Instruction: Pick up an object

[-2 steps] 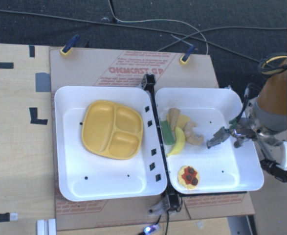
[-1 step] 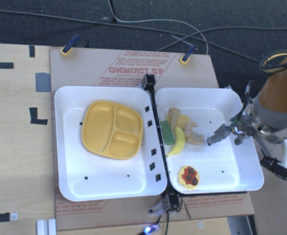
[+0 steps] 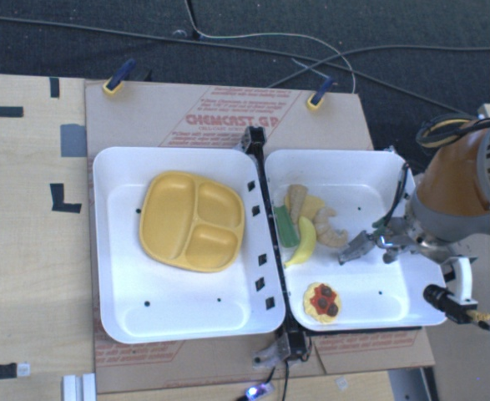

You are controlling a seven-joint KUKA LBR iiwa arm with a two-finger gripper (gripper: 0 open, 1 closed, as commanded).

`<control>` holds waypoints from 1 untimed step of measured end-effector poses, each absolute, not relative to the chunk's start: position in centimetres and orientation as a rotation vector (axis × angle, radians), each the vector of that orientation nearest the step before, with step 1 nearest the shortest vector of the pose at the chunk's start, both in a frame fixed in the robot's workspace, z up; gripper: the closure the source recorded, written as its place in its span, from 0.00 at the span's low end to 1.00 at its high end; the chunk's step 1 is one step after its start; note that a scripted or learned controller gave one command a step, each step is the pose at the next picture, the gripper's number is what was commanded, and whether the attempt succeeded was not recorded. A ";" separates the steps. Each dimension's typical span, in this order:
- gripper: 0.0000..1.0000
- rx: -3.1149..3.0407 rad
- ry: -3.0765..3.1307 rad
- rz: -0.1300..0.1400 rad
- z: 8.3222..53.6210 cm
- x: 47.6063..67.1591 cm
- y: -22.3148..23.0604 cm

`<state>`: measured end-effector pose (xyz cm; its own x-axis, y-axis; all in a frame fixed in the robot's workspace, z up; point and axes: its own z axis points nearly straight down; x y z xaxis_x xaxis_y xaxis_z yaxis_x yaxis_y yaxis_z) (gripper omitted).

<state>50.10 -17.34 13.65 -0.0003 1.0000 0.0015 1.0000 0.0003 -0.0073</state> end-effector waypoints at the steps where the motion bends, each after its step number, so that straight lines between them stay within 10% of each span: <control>1: 0.00 -2.220 -2.223 0.003 8.4 50.1 -17.3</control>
<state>50.08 -17.28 8.38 -0.0012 1.0000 -0.0011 1.0000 0.0012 -0.0013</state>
